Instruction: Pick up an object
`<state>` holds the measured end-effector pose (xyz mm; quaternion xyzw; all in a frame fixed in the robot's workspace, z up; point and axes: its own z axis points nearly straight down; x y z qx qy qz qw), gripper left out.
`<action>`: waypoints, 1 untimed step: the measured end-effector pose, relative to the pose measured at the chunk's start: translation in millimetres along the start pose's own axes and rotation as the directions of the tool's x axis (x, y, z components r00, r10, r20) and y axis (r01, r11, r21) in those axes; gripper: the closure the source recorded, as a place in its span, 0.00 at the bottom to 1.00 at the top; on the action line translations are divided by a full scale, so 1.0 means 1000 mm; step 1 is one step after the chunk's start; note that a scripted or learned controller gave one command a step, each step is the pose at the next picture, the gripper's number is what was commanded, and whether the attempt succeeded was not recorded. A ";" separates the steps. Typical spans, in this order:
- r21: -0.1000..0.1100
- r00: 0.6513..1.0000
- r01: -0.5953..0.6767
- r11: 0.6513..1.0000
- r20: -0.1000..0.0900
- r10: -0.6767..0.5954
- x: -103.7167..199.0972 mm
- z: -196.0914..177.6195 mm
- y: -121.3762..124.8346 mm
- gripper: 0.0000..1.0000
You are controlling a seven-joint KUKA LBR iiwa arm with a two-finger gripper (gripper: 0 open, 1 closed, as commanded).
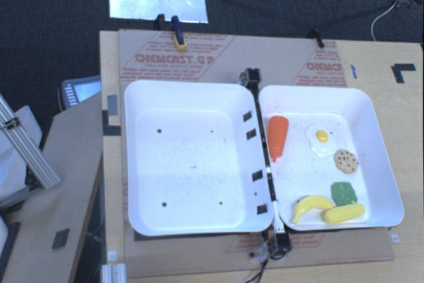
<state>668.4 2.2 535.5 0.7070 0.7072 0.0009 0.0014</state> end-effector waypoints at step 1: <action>0.001 1.000 0.009 1.000 -0.003 -0.009 0.060 0.000 -0.038 1.00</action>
